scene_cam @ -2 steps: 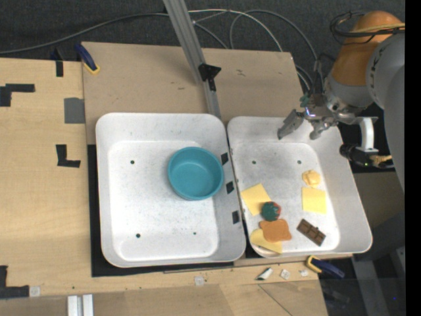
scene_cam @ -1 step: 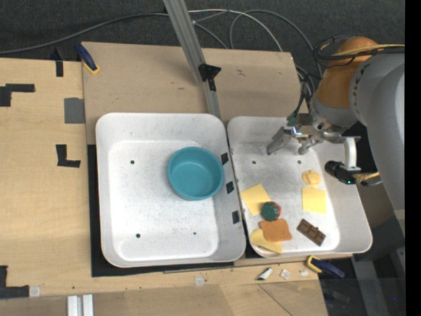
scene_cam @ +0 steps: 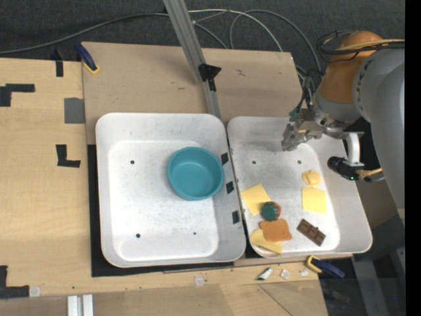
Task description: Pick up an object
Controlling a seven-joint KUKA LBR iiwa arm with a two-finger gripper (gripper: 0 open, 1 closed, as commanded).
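My gripper (scene_cam: 290,141) hangs over the far part of the right bin (scene_cam: 263,140), its fingers pointing down with nothing visibly between them. Toward the near side of that bin lie several small things: a yellow square (scene_cam: 255,197), a green and red round piece (scene_cam: 270,210), an orange toast-like piece (scene_cam: 275,230), a pale yellow piece (scene_cam: 262,243) under it, a brown chocolate bar (scene_cam: 310,231), a yellow slab (scene_cam: 314,200) and a small yellow lump (scene_cam: 311,177). All of them are nearer the front than the gripper and apart from it.
A blue bowl (scene_cam: 195,172) stands in the left bin (scene_cam: 125,176). A grey metal post (scene_cam: 191,41) slants up from between the bins at the back. Cables (scene_cam: 263,22) lie behind the bench. A black part of the arm (scene_cam: 345,166) overhangs the right bin's rim.
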